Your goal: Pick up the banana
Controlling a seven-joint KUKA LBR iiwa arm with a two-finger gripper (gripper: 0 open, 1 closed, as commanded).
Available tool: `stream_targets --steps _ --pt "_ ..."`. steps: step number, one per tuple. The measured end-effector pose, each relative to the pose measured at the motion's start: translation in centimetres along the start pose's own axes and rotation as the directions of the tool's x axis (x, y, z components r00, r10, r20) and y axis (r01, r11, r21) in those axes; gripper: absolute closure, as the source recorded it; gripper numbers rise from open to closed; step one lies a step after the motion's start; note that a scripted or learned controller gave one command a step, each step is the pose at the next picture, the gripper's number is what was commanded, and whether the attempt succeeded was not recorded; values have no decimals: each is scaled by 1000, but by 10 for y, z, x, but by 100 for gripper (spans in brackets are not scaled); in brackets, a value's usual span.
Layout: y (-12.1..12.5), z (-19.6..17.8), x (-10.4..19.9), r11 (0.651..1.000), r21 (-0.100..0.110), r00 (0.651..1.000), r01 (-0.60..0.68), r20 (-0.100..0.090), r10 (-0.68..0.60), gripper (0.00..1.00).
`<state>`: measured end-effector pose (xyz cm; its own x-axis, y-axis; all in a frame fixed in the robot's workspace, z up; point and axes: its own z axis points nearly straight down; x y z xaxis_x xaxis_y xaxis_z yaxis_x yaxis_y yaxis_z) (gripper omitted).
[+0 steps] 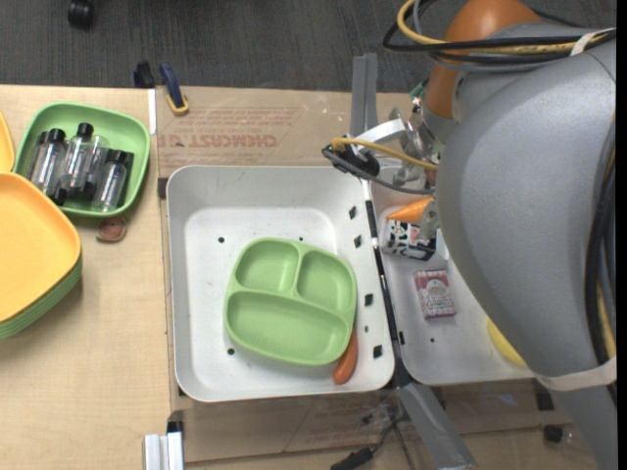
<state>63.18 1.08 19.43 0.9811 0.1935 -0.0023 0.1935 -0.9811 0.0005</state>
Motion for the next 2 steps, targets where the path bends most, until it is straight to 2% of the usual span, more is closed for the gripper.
stream_targets --steps 1,2 --pt "-51 3 26 989 -1 989 149 0 -149 0" --pt "-89 27 35 919 1 919 394 4 -394 0"
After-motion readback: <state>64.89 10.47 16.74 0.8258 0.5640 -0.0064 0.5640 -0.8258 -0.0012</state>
